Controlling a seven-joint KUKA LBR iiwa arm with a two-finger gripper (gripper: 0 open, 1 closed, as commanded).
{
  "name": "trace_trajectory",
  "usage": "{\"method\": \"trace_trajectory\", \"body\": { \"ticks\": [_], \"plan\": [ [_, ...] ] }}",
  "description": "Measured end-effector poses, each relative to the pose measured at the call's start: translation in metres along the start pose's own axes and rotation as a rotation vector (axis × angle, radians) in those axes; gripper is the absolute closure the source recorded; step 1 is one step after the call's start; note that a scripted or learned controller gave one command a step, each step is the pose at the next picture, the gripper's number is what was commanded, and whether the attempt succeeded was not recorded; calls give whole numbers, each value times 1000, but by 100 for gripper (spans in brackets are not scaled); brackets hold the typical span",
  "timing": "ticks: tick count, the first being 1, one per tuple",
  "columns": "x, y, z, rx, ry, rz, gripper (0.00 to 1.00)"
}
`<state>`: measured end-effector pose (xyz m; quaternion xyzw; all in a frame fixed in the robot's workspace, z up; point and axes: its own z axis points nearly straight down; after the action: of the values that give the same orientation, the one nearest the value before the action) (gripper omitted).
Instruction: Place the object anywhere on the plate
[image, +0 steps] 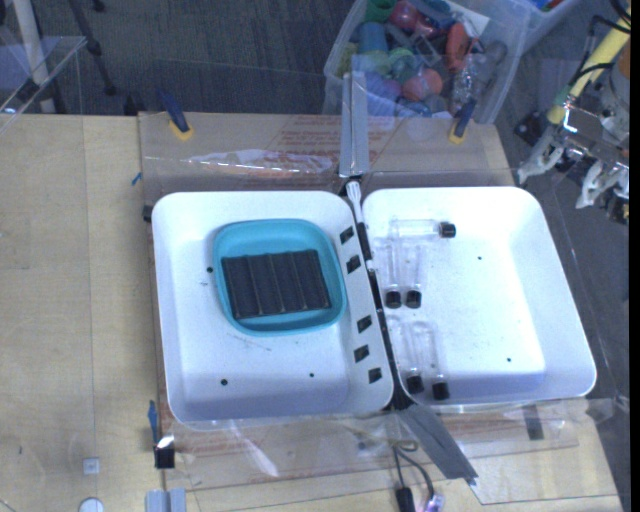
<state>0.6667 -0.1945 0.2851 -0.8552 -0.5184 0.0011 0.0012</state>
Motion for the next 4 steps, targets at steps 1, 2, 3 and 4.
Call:
{"method": "trace_trajectory", "body": {
  "ticks": [1, 2, 3, 4],
  "plan": [
    [-18, 9, 23, 1, -1, 9, 0],
    [-12, 6, -71, -5, 1, -28, 0],
    [-15, 8, -3, 0, 0, -14, 0],
    [-15, 8, 19, 1, 0, 13, 0]
  ]
}}
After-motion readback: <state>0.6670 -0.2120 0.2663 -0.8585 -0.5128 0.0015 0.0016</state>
